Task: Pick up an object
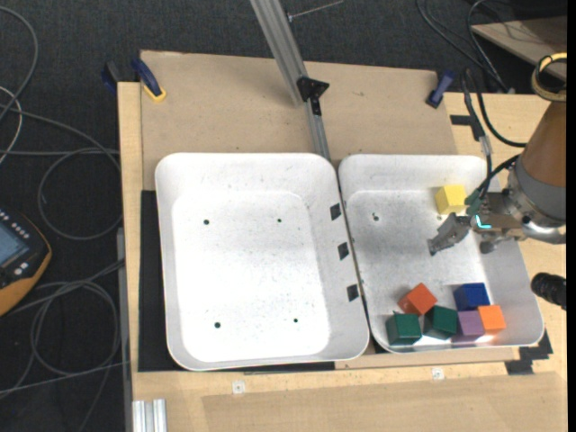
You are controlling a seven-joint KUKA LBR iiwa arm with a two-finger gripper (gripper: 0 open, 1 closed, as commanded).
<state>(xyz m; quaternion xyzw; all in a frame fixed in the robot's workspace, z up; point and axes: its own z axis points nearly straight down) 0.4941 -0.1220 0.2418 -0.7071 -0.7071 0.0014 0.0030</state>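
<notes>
Around the yellow block (450, 197) in the right bin (387, 187), the floor toward the left is bare and open. Just below and right of it the gripper (463, 232) and arm (540, 174) crowd the way. Well below it, coloured blocks (445, 315) cluster against the near wall. Far left, the left bin (180, 183) offers wide room.
</notes>
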